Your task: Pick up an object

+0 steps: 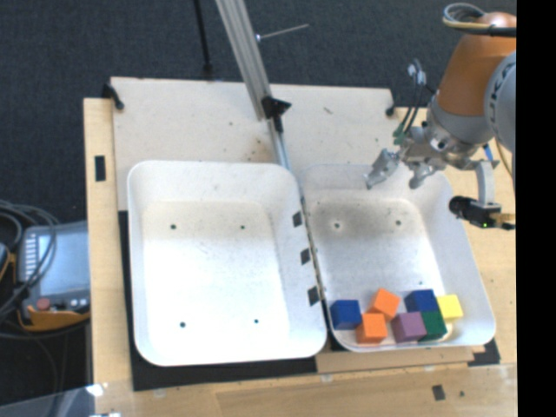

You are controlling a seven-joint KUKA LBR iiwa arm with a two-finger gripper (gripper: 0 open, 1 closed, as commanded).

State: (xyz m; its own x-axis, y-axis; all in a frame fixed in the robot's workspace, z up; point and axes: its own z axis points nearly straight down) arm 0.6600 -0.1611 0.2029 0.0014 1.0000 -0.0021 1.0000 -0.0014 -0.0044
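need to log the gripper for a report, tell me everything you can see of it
The gripper is grey metal with two fingers, spread apart and pointing down toward the far end of the right bin. Nothing sits between the fingers. It hangs from a grey wrist below the arm's orange band, with thin cables running beside it. It is over the bin's far rim, well away from the blocks clustered at the near end, touching none of them.

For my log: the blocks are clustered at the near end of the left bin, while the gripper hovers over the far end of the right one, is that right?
Not quite: the camera view shows the blocks at the near end of the right bin, not the left. The gripper does hover over that bin's far end.
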